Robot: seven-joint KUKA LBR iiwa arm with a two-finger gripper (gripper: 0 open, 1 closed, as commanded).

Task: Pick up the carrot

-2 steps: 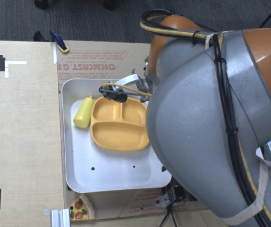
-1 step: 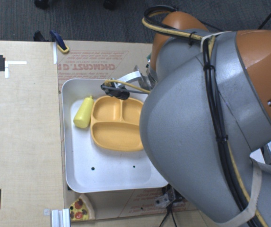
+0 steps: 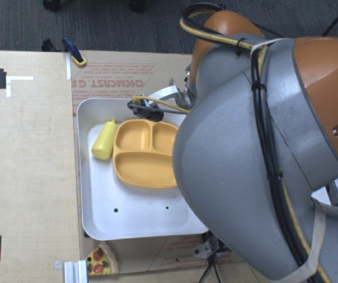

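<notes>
No carrot can be made out in the camera view. A white bin (image 3: 98, 211) holds an orange divided plate (image 3: 146, 155) and a yellow bottle-shaped thing (image 3: 104, 140) lying just left of the plate. The big grey arm (image 3: 263, 158) with its orange band covers the right half of the view and hides the bin's right part. The gripper sits somewhere under the arm near the bin's back edge, and its fingers are hidden.
Brown cardboard (image 3: 115, 78) lies behind the bin. A pale wooden bench top (image 3: 27, 158) spreads to the left. A pizza-slice toy (image 3: 99, 260) lies on the cardboard in front of the bin. A blue and yellow tool (image 3: 74, 52) rests at the bench's back edge.
</notes>
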